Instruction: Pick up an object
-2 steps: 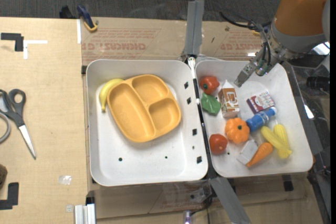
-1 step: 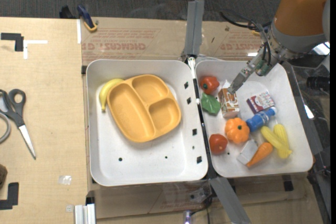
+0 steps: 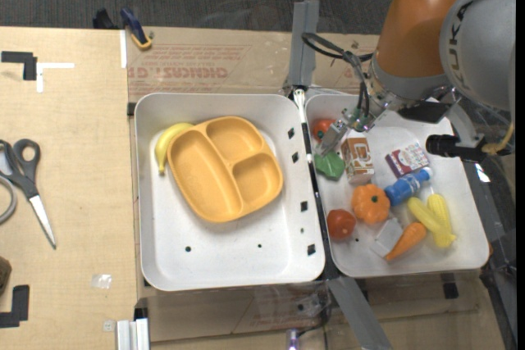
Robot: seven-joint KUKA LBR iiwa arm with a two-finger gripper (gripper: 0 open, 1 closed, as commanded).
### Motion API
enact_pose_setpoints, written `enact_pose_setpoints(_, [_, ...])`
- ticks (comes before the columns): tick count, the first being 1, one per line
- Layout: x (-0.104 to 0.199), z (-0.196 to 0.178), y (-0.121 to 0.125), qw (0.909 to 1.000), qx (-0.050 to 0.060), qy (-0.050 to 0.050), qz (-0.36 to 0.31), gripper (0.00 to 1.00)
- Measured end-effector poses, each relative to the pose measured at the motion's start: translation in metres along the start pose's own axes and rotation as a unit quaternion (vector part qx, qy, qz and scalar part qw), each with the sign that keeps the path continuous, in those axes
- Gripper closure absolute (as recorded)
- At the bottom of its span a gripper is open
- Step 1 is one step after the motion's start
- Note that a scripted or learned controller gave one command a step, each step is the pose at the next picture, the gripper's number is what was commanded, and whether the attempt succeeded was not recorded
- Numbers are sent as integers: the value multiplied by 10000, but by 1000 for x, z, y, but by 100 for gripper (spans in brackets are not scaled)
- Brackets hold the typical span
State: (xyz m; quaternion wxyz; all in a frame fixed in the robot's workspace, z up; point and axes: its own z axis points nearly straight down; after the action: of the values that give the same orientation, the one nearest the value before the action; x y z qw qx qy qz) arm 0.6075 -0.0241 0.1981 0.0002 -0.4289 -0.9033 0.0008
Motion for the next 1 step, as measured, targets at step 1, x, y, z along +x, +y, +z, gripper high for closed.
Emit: enact_pose_setpoints(1, [-78,58,-44,9920,-7,-8,1262,0])
